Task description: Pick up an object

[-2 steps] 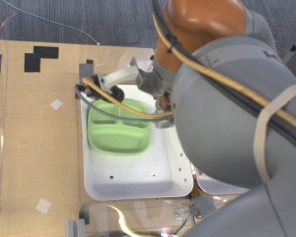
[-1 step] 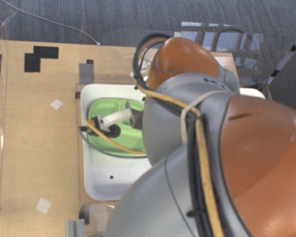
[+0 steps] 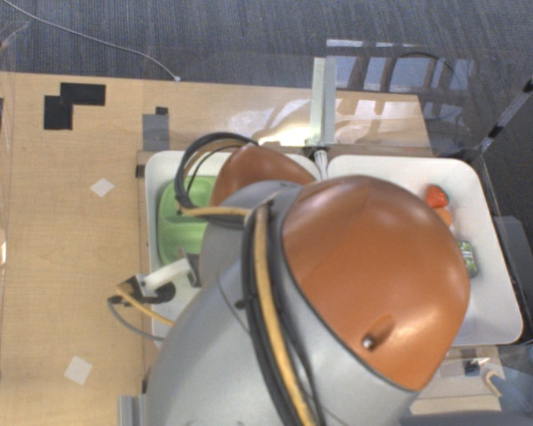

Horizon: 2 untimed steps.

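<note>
— Wooden counter [image 3: 62, 264] fills the frame's left; 2 white bins [image 3: 497, 309] sit centre and right, mostly behind the arm [image 3: 355, 282].

— Targets?

— An orange object [image 3: 436, 196] at the right bin's upper right, a green-patterned one [image 3: 468, 257] below it. Both look small, probably light; grip across the middle.

— End effector?

— I cannot tell its state.

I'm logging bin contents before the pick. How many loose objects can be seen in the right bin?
2. An orange object lies near the right bin's far right corner, and a small greenish object sits nearer along the right wall. The arm covers much of the bin, so more may be hidden.
</note>
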Available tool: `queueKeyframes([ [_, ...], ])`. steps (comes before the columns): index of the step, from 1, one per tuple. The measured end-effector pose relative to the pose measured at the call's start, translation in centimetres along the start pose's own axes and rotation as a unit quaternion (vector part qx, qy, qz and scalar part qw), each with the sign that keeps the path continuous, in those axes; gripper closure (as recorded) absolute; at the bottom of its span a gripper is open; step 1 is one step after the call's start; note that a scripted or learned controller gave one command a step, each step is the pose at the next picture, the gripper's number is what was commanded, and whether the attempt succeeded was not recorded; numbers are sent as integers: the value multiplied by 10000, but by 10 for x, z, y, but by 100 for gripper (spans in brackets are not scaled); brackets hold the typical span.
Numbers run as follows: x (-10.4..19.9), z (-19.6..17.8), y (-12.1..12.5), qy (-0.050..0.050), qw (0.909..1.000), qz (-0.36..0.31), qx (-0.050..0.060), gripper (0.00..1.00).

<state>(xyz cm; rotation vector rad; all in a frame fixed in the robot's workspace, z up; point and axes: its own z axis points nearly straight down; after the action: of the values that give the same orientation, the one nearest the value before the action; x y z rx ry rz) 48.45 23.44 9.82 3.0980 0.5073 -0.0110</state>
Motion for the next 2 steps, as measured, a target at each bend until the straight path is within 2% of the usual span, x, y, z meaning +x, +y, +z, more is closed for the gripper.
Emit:
queueKeyframes([
  [1, 5, 7, 1, 77, 9777, -2097, 0, 100],
  [2, 8, 7, 0, 129, 9992, 387, 28, 100],
])
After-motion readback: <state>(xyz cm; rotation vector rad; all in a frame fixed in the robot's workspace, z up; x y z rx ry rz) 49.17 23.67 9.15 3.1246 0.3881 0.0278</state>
